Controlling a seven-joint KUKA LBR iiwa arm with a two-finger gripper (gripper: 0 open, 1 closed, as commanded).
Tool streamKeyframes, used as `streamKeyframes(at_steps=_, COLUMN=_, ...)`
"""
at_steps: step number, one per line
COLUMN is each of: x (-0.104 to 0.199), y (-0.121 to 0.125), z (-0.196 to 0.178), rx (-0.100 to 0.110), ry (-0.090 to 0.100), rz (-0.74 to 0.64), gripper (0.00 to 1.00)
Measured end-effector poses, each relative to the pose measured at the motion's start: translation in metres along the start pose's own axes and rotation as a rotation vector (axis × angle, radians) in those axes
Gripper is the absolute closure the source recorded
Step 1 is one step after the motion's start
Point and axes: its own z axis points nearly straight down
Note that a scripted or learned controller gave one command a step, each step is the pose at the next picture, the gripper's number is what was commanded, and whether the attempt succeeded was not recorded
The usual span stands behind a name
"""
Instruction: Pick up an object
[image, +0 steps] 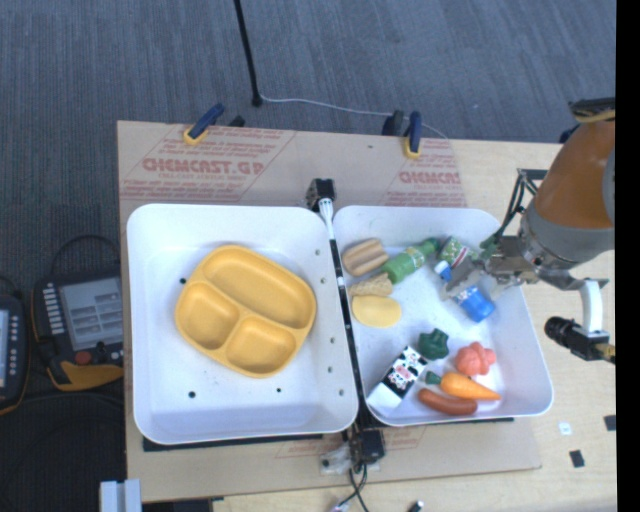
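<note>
Blue cylinder (478, 304), small, lies in right bin (520, 385) toward its far right side, beside a blue-and-white packet (455, 258). Arm reaches in from right; gripper (470, 285) sits low just above the cylinder. Finger spread: cannot tell.

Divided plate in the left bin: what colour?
Yellow all over, seen in the camera view: plate.

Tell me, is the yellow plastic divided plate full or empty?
Empty. The yellow plastic divided plate lies flat in the left white bin, and all three compartments show bare yellow.
</note>
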Motion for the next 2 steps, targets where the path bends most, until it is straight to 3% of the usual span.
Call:
streamKeyframes(at_steps=1, x=-0.005, y=0.009, z=0.062, rx=-0.001, ry=0.000, rz=0.000, gripper=0.00)
streamKeyframes(at_steps=2, x=-0.003, y=0.025, z=0.089, rx=-0.001, ry=-0.002, rz=0.000, gripper=0.00)
